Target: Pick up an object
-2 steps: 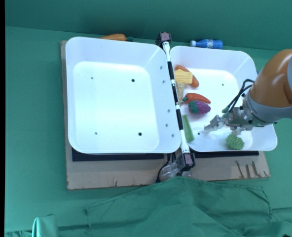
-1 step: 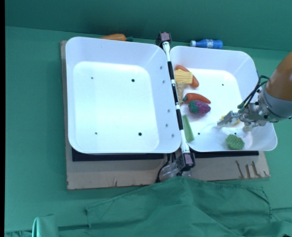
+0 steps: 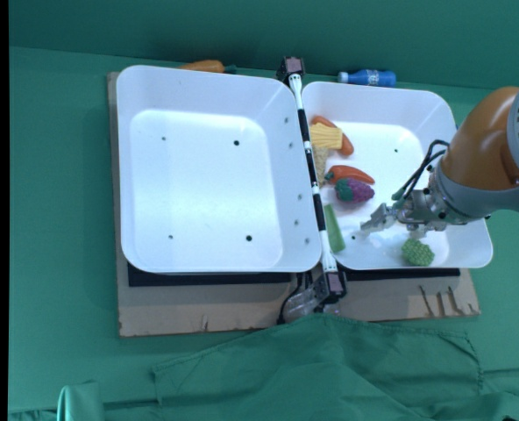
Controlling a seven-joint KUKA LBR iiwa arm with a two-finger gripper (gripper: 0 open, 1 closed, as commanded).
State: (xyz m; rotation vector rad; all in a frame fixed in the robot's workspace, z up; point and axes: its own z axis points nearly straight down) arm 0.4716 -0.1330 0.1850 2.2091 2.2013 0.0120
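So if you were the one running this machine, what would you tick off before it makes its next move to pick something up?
1. Objects in reach: ok. The right white bin holds several toy foods.
2. Nearest target: ok. The bumpy green block lies just below the two-finger gripper, apart from the rest.
3. Gripper holding anything: cannot tell. Nothing shows between its fingers, but they are small and blurred.
4. Crowding: not ok. The purple-and-green toy, red pepper-like toy and yellow-orange wedge cluster by the divider.
5. Green stick: not ok. It lies against the bin's left wall, awkward to grasp.
6. Strays: not ok. A blue bottle lies outside the bins.
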